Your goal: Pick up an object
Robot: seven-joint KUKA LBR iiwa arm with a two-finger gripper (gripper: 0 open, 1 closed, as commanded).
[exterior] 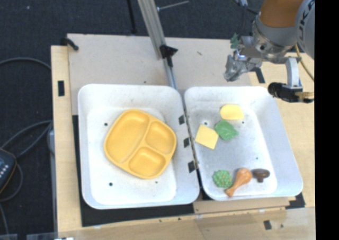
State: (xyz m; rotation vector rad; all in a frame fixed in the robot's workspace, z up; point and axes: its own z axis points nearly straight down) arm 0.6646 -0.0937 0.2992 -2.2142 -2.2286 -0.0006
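**Pincer hangs past the far edge of the right bin**

Pale worktop (106, 59) under two white bins fills the scene, with dark carpet around it and a slanted metal post (151, 14) rising at the back.

At upper right the grey arm (283, 6), with its orange band, ends in the pincer (234, 68), which hangs over bare worktop just beyond the far rim of the right bin (280, 133). Nothing sits between its tips; whether it is released or clenched I cannot tell, as the tips are small and blurred.

Closest below the pincer, inside the right bin, lies a rounded yellow piece (231, 112). Just beside and touching it on the near side is a green leafy piece (226, 130), and next to that, further toward the left bin, a flat yellow square (206, 137) set apart from the rounded one. Well apart from the pincer, along the bin's near edge, are a bumpy green lump (222, 178), a toy drumstick (239, 180) lying just beside it, and a small dark brown piece (260, 174) at the drumstick's thick end. All six things rest on the bin floor.

Farthest from the pincer, the left bin (95, 127) holds a yellow divided tray (140, 143) with three compartments, lying flat near the middle.
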